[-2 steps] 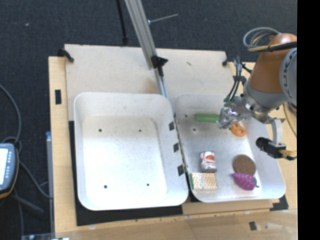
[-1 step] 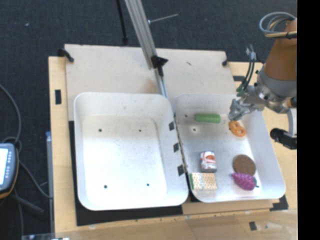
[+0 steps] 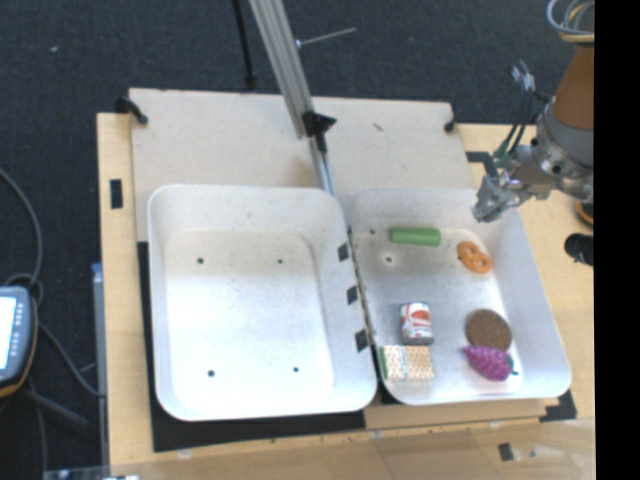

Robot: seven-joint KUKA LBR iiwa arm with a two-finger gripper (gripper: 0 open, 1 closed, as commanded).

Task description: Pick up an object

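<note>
Two bins [image 3: 250, 203]; right one has six objects [image 3: 415, 236]; pincer [image 3: 487, 206] grip cannot be told

Arm [image 3: 570, 118] cut off at right edge, end effector [image 3: 492, 200] blurred — finger state unclear, can [image 3: 416, 323] label unreadable

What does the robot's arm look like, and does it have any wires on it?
The arm comes in from the right. Its upper part is orange-brown, with a grey metal wrist below it. Thin dark cables run down along its side, and a looped cable sits near the top. At the end is a small silvery-grey gripper, over the far right corner of the right bin.
</note>
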